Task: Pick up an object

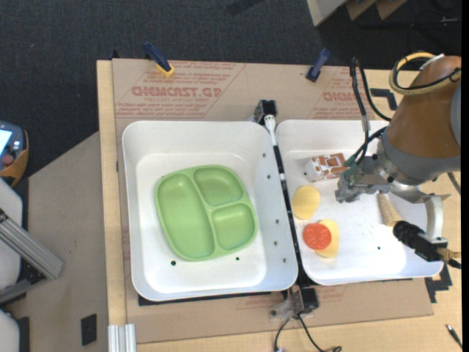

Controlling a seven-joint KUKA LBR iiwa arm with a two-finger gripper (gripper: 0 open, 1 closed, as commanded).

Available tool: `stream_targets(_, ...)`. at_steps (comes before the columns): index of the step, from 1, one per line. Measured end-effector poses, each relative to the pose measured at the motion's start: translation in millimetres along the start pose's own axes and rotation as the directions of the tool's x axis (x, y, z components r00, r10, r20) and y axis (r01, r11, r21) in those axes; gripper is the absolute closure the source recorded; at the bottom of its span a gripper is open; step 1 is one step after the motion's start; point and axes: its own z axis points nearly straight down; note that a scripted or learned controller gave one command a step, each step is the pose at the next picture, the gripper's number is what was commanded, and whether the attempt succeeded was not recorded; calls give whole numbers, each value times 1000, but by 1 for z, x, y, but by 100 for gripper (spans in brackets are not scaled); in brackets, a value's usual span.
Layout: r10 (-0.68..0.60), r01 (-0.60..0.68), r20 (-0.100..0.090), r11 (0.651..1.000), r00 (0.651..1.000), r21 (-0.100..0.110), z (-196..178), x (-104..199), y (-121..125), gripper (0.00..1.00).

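Grey arm [421, 149]; orange band (upper wrist); black cables [360, 86].

One camera sits high above the tabletop [220, 86] and looks down at a slant. It is far enough back to see both white bins [139, 196] side by side. The arm [429, 116] comes in from the right.

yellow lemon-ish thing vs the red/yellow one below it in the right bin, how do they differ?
The yellow object is plain yellow all over; the red-topped object shows a red round face on a yellow body. The yellow object lies higher in the view, nearer the gripper; the red-topped object lies nearer the bin's front rim. Both sit in the right bin, close to its left wall.
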Motion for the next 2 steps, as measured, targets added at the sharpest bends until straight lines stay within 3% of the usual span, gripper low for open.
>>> stream_targets(1,-7,7,-4,1000,1000,2,-67,101,45,100)
stream_targets(2,-2,2,-6,1000,1000,-8,-272,154,41,100)
